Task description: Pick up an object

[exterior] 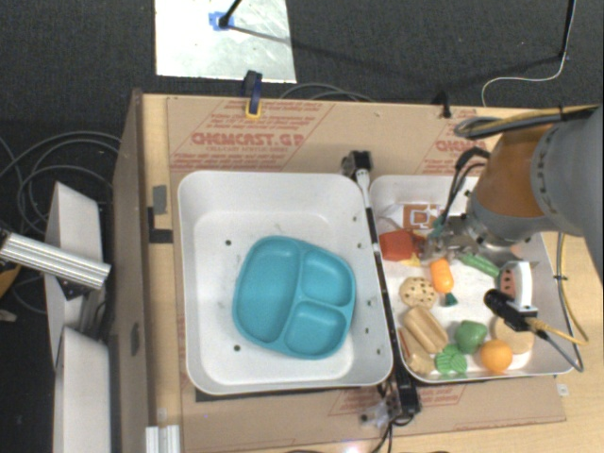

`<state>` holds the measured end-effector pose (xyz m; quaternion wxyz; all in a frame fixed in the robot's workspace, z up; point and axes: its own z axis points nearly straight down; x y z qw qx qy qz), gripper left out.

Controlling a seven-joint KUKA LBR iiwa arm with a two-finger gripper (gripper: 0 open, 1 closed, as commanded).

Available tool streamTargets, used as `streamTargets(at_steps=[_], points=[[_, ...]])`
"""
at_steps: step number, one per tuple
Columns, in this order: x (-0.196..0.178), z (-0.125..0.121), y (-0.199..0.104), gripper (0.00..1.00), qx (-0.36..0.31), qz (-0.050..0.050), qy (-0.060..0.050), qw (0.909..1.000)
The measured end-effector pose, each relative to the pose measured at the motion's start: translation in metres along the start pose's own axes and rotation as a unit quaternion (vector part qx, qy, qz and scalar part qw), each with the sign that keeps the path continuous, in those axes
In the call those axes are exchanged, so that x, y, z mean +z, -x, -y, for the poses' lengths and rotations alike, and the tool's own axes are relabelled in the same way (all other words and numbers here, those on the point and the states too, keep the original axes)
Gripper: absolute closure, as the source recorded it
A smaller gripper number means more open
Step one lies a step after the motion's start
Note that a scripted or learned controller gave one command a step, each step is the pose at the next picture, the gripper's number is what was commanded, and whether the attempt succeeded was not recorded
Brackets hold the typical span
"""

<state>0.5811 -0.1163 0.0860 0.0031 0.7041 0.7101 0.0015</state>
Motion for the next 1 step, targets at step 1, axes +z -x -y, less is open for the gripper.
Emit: streamTargets(at_steps=[1], points=[[-0.105, -0.0146, -0.0867, 1.0, -0.002, -0.002, 0.002, 1.0]])
